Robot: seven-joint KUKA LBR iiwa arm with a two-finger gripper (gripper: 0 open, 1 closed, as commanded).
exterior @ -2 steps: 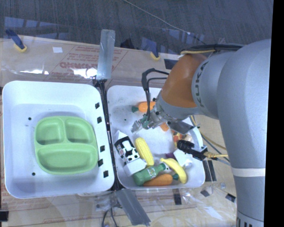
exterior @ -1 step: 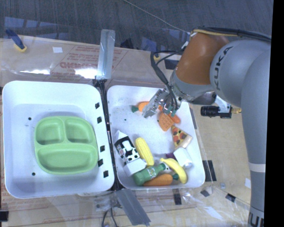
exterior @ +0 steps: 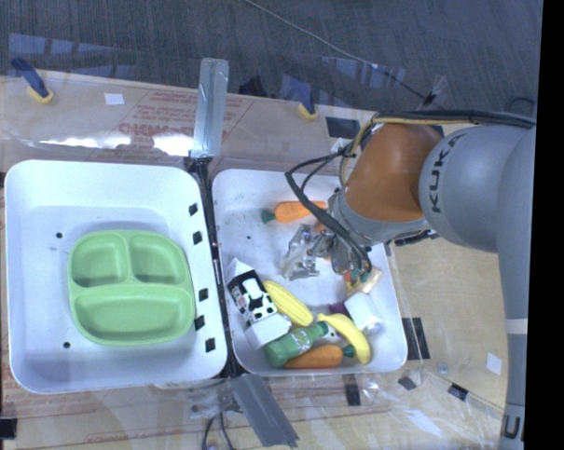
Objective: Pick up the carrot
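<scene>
Reading the carrot (exterior: 297,211) as a toy: short, orange, tapered, with a small green stub at its end. It is lying flat on the floor of the right bin (exterior: 229,191), just beyond the gripper (exterior: 305,254) on the far-rim side, close to it but apart from it, and partly tucked under the arm's orange band.

I am judging it as light, stiff and smooth, probably hard plastic, so it is likely to be a bit slippery and apt to roll or squirt out of a pinch. I am guessing the thick orange middle is the place to take it, closing across its short width and not along its length. The green stub is looking too small to trust.

I am seeing the gripper hanging low over the bin floor, and nothing is showing in its grasp. I cannot tell whether it is open or closed; the metal is blurring into glare.

On the gripper's near side, well apart from the carrot, a pile is sitting: a yellow corn cob (exterior: 289,303), a banana (exterior: 349,333), a green bottle (exterior: 295,343) and another orange piece (exterior: 315,358). I am flagging that last one as a possible mix-up, since it is the same colour.
</scene>
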